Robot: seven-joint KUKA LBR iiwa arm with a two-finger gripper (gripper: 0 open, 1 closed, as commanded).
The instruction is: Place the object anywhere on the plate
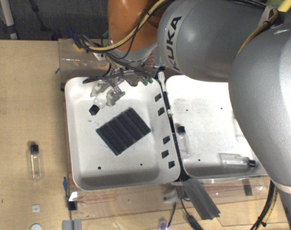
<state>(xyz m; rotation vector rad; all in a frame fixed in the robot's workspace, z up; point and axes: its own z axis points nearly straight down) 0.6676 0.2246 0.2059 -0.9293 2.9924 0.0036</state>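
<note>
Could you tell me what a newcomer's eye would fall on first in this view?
The grey KUKA arm with its orange band looms across the top and right, its gripper hanging over the far part of the left bin. Just in front of it, a dark ribbed plate lies askew in the middle of that bin. A clear vial lies alone on the wooden bench, left of the bins.

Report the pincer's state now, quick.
Pincer: open or closed cannot be told from this view; it hangs over the left bin, near the black ribbed plate.
</note>
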